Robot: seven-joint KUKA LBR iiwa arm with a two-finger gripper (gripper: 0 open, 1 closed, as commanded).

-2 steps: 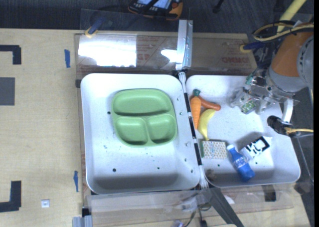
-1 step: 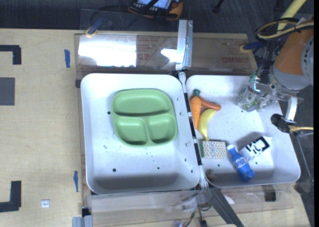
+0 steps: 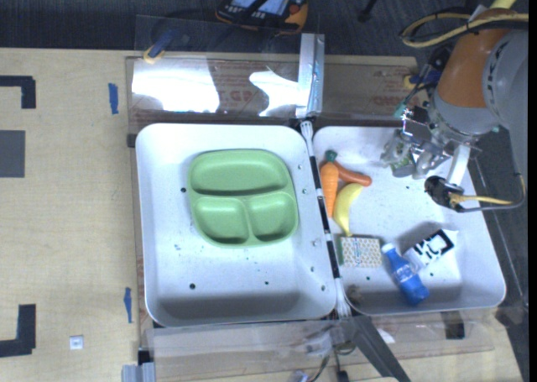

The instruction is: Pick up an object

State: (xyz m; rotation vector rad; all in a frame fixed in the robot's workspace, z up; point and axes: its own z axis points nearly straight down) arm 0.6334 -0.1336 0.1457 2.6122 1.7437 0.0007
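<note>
My gripper (image 3: 410,159) hangs over the back right part of the right bin (image 3: 481,242); its fingers look spread, with nothing between them. To its left lie an orange carrot (image 3: 334,180) and a yellow banana (image 3: 346,206), touching each other near the bin's left wall. Toward the front sit a small speckled square packet (image 3: 360,251), a blue bottle (image 3: 406,274) and a black-and-white item (image 3: 432,245). All of these lie apart from the gripper.
The left bin (image 3: 159,229) holds a green divided plate (image 3: 242,196). A metal divider (image 3: 311,78) stands behind the bins. A yellow cable (image 3: 482,199) and a black connector (image 3: 440,186) trail from the wrist over the right bin.
</note>
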